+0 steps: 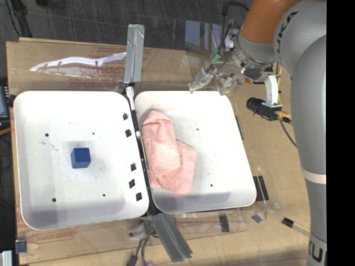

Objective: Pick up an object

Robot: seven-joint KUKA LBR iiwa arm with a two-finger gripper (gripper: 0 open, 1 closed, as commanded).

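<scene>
A pink crumpled cloth (167, 152) lies in the right bin (222, 148), against its left wall. A small blue cube (81, 157) sits in the left bin (44, 121), near its middle. My gripper (212, 83) hangs above the far rim of the right bin, well behind the cloth. Its fingers are spread apart and nothing is between them.
A grey metal bar (133, 54) stands upright behind the gap between the bins. Black clips (132, 158) line the divider. Brown cardboard (272, 165) covers the bench to the right of the bins, with small bits of tape.
</scene>
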